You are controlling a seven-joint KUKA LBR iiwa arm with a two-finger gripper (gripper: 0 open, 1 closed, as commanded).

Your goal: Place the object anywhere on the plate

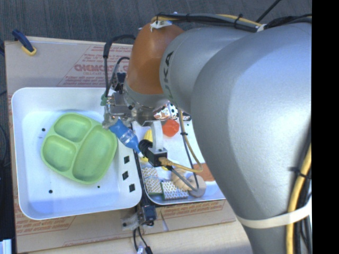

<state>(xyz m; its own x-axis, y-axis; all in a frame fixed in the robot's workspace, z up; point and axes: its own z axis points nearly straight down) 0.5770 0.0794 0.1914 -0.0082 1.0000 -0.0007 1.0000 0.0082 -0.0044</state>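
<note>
A light green plate (79,147) with three compartments lies in the left white bin (24,142). My gripper (114,118) hangs just past the plate's right rim, near the wall between the two bins. It is shut on the upper end of a blue translucent bottle-like object (126,135). The object slants down and to the right from the fingers, above the plate's right edge and the left bin's floor. The grey arm with its orange band covers most of the right bin.
The right bin (212,194) holds an orange piece (170,128), a yellow piece (148,136), patterned cloth-like squares (154,183) and a wooden ring-shaped utensil (186,183). Brown cardboard (69,62) lies under both bins. A blue clamp (24,41) sits at the back left corner.
</note>
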